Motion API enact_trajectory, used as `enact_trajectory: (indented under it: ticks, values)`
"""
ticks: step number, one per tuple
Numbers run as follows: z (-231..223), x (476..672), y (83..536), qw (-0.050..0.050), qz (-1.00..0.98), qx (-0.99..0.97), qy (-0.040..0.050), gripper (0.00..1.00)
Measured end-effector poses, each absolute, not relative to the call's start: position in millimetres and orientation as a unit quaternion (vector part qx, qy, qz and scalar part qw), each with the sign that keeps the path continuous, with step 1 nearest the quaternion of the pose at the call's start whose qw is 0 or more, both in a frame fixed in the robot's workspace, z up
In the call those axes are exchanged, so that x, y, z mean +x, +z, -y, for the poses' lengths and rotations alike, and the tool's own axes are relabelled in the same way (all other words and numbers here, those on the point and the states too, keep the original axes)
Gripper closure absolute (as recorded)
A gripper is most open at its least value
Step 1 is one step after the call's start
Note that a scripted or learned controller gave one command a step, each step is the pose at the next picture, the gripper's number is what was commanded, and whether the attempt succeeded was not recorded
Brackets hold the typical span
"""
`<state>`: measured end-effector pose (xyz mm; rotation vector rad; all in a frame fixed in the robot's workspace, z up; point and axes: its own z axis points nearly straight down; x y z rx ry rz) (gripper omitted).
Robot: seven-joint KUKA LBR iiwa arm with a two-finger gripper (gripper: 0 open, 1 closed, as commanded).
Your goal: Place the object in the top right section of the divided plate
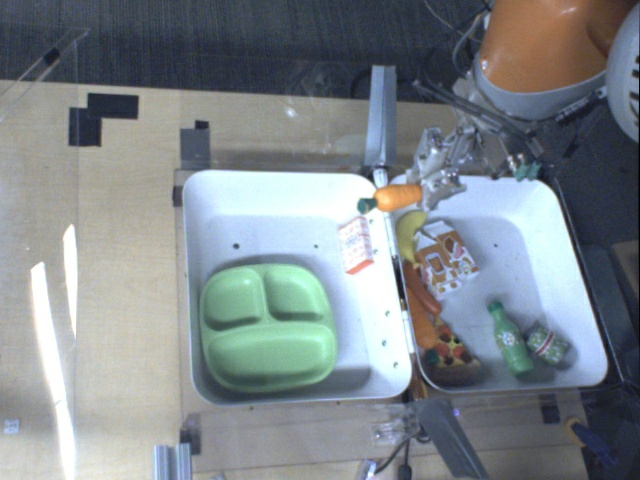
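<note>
A pale wooden bench [100, 268] carries two white bins [290, 193] side by side.

Bare shiny metal on the gripper [437, 180], below-left of it a matt green plastic divided plate [267, 324] in a smooth glossy white bin [205, 268], pale wood-look worktop [110, 298] beyond.

**Lighting and Image Quality**

Illumination is bright and even from overhead. White glare streaks mark the bench [60, 298] at left. The green plate [268, 325] casts a soft shadow. Focus is mildly soft; the floor beyond reads dark.
</note>
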<state>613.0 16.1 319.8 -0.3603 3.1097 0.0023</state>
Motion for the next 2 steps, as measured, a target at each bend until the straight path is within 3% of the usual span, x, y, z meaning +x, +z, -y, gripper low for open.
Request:
enact_trajectory:
  ticks: [1,2]
  values:
    - [100.3,575.2,227.1,0.004,-0.999,-0.034,-0.0002,1.00]
    - [12.8,637.4,230.9,0.006,-0.985,-0.170,0.0004,1.00]
